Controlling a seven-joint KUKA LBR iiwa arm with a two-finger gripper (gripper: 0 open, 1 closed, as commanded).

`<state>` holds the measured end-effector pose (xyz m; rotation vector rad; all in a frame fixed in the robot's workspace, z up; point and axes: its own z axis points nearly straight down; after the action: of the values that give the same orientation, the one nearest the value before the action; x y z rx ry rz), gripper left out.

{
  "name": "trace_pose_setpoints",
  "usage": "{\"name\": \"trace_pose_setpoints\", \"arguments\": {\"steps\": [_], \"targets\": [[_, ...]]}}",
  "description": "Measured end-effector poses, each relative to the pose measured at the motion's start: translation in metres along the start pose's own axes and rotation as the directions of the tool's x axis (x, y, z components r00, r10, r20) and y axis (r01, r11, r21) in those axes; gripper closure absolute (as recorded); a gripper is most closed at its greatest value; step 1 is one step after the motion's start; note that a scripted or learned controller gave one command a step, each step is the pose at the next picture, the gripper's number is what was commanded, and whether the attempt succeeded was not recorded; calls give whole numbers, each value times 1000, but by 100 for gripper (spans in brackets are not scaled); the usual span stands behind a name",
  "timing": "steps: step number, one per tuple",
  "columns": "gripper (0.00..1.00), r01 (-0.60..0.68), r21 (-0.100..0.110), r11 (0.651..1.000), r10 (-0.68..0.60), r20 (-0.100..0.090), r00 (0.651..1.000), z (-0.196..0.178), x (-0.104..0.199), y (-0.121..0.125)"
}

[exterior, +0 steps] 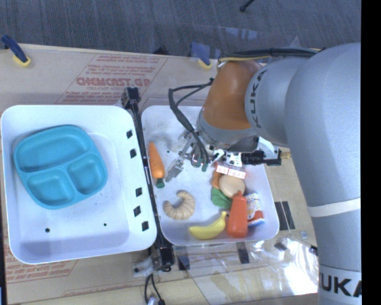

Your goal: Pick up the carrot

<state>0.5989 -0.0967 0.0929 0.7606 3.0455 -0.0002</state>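
Carrot (pixel 156 162) count: just one, lying along the left wall of the right bin (pixel 267 203), orange with a bit of green at its lower end, pointing roughly up and down in the view. It's loose on the bin floor, nothing gripping it.

Gripper (pixel 178 164) sits just to the right of the carrot, near it but apart as far as I can see. Its two fingers (pixel 174 170) look slightly apart with nothing between them.

Other stuff in that right bin, one of each: a croissant (pixel 180 205) below the gripper, a banana (pixel 209 228) along the lower edge, a red-orange bottle (pixel 237 215) next to the banana, a green piece (pixel 220 197), and a round tan thing (pixel 232 185) tucked above the bottle. Something with a red and white label (pixel 254 208) sits behind the bottle, can't tell what it is.

Two white bins total, side by side. The left bin (pixel 25 240) holds one blue divided plate (pixel 59 165) with three compartments.

The bins rest on a brown cardboard sheet (pixel 108 75) with red print, pinned by a couple of blue and yellow clamps (pixel 16 51). Dark grey carpet (pixel 114 11) shows beyond the bench.
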Motion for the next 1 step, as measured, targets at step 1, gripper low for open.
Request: {"name": "trace_pose_setpoints", "arguments": {"steps": [1], "targets": [[0,-416,7,909,416,2,909,0,-14,8]]}}
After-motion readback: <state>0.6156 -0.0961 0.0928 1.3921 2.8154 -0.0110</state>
